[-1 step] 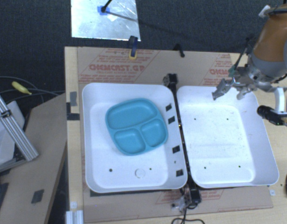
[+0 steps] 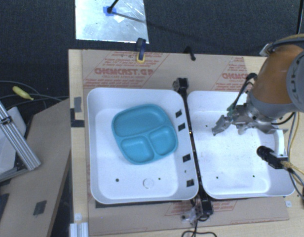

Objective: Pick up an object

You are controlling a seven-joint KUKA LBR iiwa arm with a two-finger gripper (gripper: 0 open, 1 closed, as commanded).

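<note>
A light blue plate (image 2: 143, 133) with three compartments lies flat in the middle of the left bin (image 2: 100, 181). My gripper (image 2: 220, 128) hangs low over the right bin (image 2: 241, 181), near that bin's upper left part and well to the right of the plate. It points left and down. I see nothing held at its tip. The grey arm with its orange band (image 2: 273, 83) comes in from the right edge.
A black divider strip (image 2: 186, 132) with clips runs between the two bins. Both bins rest on a brown cardboard sheet (image 2: 157, 65). A silver sheet (image 2: 110, 14) lies behind the bench. A metal frame (image 2: 11, 132) stands at the left.
</note>
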